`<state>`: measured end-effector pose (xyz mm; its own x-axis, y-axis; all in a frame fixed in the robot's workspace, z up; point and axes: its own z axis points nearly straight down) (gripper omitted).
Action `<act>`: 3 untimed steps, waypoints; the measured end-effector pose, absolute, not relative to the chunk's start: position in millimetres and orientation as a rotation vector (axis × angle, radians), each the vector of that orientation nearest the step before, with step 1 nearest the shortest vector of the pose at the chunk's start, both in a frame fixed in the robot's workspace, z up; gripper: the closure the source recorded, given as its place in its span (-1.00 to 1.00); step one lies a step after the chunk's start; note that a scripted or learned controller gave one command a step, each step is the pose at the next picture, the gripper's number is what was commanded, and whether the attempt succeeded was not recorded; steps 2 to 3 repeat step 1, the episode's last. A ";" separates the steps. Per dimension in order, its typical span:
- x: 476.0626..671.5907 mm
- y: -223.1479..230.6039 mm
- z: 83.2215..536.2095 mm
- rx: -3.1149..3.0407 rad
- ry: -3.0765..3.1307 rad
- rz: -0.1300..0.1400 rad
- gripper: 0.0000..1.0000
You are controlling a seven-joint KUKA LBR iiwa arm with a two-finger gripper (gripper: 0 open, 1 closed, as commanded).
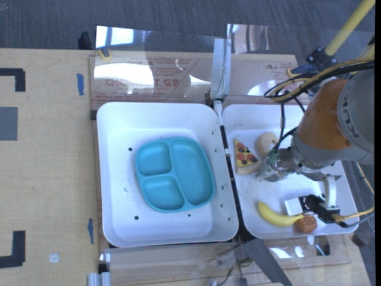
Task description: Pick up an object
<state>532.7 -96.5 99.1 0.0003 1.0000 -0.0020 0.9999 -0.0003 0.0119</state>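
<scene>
The gripper (271,170) hovers in the right bin (342,228), approach under way; its jaw state cannot be told. The pizza slice (243,157) lies just beside it (nothing visibly held). Next: a centred descent.

Pizza slice (244,157), banana (275,215), pale roll (265,142), brown lump (306,223) lie in the right bin (256,115).
</scene>
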 end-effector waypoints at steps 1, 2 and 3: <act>562.2 -43.8 187.8 2.211 2.226 0.010 1.00; 562.2 -43.8 187.8 2.211 2.226 0.010 1.00; 562.2 -43.8 187.8 2.211 2.226 0.010 1.00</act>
